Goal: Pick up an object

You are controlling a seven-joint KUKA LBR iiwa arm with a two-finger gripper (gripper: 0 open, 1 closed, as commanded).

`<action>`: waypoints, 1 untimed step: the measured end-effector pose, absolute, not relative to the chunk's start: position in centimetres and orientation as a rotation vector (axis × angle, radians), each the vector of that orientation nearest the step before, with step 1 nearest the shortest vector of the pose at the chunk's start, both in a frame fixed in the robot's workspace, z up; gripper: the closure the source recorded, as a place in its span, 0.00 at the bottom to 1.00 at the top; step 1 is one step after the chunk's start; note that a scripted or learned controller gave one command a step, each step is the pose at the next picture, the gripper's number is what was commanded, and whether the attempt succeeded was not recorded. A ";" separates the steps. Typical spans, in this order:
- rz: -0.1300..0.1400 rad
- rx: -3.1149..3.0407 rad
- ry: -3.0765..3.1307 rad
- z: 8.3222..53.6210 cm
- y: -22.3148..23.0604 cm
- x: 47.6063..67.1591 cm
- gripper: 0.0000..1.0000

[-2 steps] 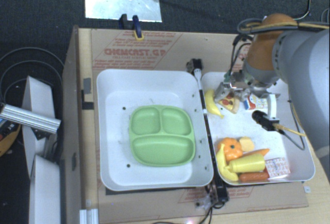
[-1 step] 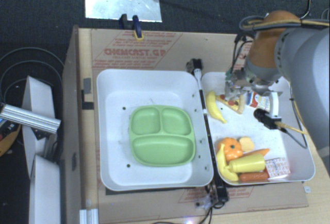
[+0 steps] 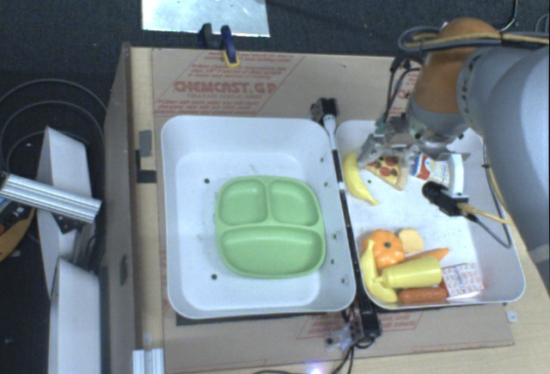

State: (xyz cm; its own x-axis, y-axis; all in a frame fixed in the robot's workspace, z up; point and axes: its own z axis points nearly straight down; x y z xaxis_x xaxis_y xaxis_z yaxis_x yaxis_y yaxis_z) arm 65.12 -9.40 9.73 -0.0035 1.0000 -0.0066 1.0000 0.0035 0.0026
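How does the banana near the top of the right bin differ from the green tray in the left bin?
The banana is yellow, small and curved; the green tray is pale green, far bigger, flat and split into three compartments. The banana lies near its bin's left wall; the tray sits mid-bin. Both rest on white bin floors.

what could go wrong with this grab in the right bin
The gripper hangs over a flat pizza-slice toy with a yellow banana close beside it, so it could nudge the banana or slip on the thin slice. The bin's white wall is also near, and could be struck.
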 end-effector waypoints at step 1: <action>-0.011 2.214 2.217 8.8 -9.1 66.4 0.00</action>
